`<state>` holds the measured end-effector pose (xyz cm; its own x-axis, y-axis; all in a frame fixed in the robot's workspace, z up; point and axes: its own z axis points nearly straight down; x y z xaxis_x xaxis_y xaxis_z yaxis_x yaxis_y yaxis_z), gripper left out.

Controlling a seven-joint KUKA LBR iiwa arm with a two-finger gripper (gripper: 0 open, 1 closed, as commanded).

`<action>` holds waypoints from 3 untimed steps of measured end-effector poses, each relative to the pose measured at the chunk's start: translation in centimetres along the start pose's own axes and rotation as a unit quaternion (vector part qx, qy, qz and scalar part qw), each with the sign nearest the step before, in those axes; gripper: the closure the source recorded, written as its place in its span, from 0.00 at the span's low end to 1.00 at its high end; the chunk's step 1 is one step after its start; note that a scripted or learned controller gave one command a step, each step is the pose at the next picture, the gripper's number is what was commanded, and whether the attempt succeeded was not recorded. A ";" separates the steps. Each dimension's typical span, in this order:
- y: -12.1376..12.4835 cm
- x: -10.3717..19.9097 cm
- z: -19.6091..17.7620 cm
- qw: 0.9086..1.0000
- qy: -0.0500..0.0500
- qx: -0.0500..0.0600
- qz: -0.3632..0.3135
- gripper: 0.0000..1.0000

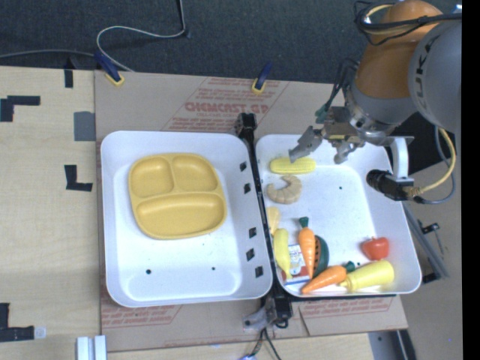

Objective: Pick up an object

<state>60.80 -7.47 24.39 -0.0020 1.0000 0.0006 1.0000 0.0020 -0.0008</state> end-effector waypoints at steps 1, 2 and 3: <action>0.6 -3.0 9.4 1.000 0.000 0.001 0.001 0.00; -1.2 -2.7 15.4 1.000 0.000 -0.006 0.000 0.00; 2.4 -2.0 15.4 1.000 0.000 -0.006 0.000 0.00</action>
<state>63.23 -9.40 8.94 -0.0011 1.0000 0.0005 0.9999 0.0011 0.0104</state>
